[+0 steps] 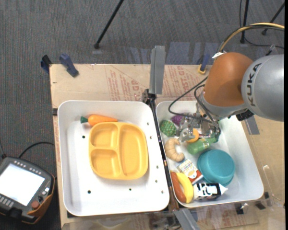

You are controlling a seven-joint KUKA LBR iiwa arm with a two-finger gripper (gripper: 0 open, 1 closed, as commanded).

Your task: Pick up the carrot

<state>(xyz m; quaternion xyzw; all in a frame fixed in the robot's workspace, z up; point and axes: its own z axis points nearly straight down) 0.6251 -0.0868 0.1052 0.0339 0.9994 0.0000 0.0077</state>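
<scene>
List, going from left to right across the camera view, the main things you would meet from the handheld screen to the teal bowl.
Handheld screen → carrot → yellow divided plate → green knobbly toy → tool → teal bowl.

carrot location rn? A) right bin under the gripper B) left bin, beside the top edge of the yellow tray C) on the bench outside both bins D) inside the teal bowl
B. The carrot lies in the left bin along the top edge of the yellow tray, while the gripper is over the right bin among other items.
</scene>
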